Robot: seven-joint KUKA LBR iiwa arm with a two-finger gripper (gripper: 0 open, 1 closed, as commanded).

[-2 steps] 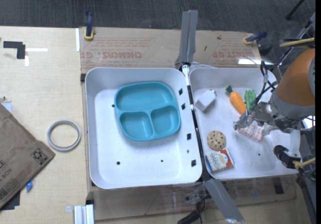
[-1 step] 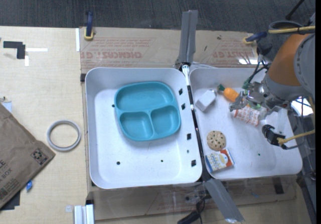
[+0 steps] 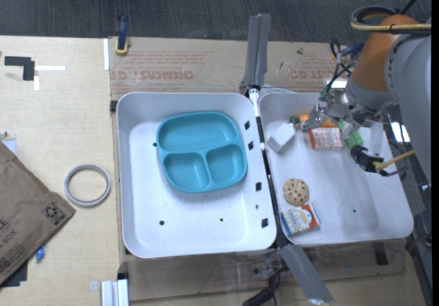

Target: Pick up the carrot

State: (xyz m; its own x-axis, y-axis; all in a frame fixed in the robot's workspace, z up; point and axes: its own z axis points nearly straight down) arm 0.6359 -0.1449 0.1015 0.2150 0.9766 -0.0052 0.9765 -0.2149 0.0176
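The carrot (image 3: 300,120) is a small orange piece with a green tip, lying at the back of the right bin (image 3: 384,222). It is partly covered by my gripper (image 3: 320,116), which hangs low just right of it and reaches down from the grey arm with the orange band (image 3: 374,57). From this angle I cannot make out whether anything is held.
In the right bin lie a white block (image 3: 280,138), an orange-and-white packet (image 3: 325,138), a green item (image 3: 353,138), a cookie (image 3: 296,191) and a small carton (image 3: 300,219). The left bin (image 3: 137,222) holds a blue divided plate (image 3: 202,151). A tape ring (image 3: 87,184) lies on the bench.
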